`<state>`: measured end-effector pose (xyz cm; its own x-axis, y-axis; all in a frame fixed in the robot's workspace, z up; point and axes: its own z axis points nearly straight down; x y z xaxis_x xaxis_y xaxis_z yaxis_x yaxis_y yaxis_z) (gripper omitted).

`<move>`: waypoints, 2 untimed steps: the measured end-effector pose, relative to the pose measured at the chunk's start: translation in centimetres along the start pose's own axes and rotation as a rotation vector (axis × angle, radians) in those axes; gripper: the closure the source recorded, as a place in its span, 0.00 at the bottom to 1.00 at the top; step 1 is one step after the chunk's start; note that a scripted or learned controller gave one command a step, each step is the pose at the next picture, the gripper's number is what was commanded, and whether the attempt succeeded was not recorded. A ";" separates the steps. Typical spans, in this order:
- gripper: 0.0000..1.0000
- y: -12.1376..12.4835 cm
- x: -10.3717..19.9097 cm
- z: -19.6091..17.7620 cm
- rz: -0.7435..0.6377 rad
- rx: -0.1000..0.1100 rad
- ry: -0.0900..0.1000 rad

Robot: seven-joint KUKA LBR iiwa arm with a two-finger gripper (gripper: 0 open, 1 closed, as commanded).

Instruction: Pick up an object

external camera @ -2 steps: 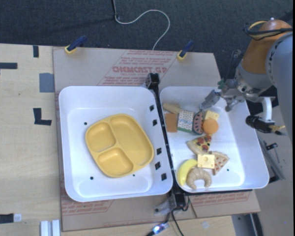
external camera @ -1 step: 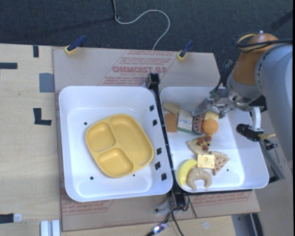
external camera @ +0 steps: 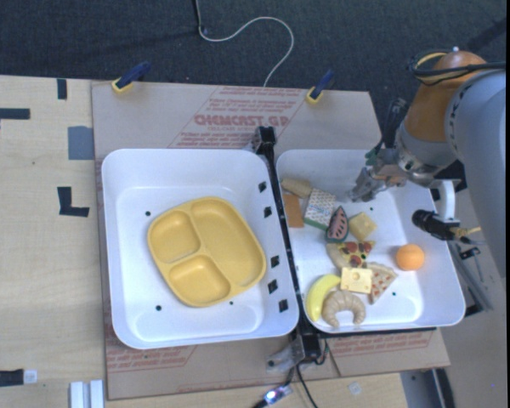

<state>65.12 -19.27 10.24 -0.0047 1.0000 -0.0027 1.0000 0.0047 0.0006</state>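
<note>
Arm of grey metal with an orange band (external camera: 459, 117) poised over the right shallow white plastic bin (external camera: 425, 313), its gripper (external camera: 370, 183) low near the far wall, opening too blurred to tell, nothing seen held. Round orange toy fruit (external camera: 410, 257) alone by the right wall: judged light, stiff, smooth, apt to roll, best pinched across the middle. Harder to make out, the small red-and-yellow toy scraps (external camera: 354, 249) overlapped mid-bin.

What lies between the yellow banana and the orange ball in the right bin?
In the camera view, between the yellow banana and the orange ball lie a yellow cheese square and a pizza slice.
</note>
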 end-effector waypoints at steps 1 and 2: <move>1.00 -0.7 -0.2 -4.7 0.005 -0.003 0.002; 1.00 -0.5 0.2 -9.0 0.003 -0.003 0.002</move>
<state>64.63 -19.06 19.23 -0.0016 1.0000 -0.0006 1.0000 0.0016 0.0036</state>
